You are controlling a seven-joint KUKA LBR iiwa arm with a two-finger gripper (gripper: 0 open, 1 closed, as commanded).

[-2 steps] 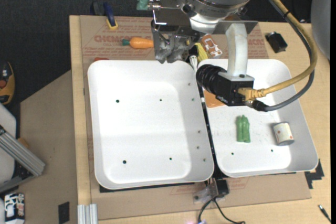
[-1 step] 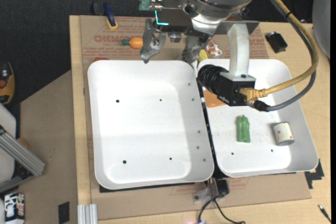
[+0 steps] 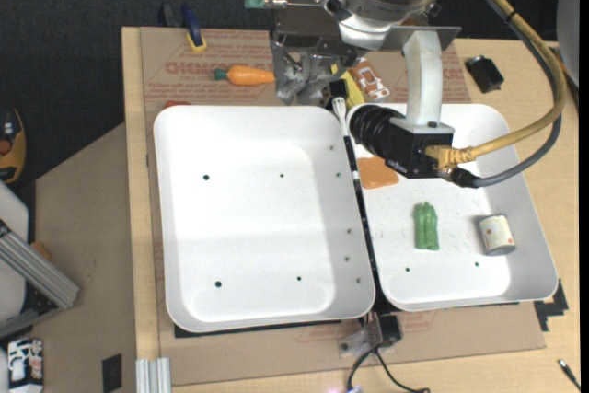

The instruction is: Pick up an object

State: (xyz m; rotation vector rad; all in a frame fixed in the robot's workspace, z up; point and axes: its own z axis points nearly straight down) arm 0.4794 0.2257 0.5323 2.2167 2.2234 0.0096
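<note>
While the arm hangs over the far edge of the worktop (image 3: 110,198), its claw (image 3: 308,74) sits above the seam between the two bins, and whether it is released or clenched I cannot tell. Nothing appears lifted, so the step in hand looks like approach. Candidates lie in the right bin (image 3: 525,276): a green object (image 3: 426,226), a small white cylinder (image 3: 497,234) and an orange piece (image 3: 377,172). Next, the claw must settle over one and descend squarely.
</note>
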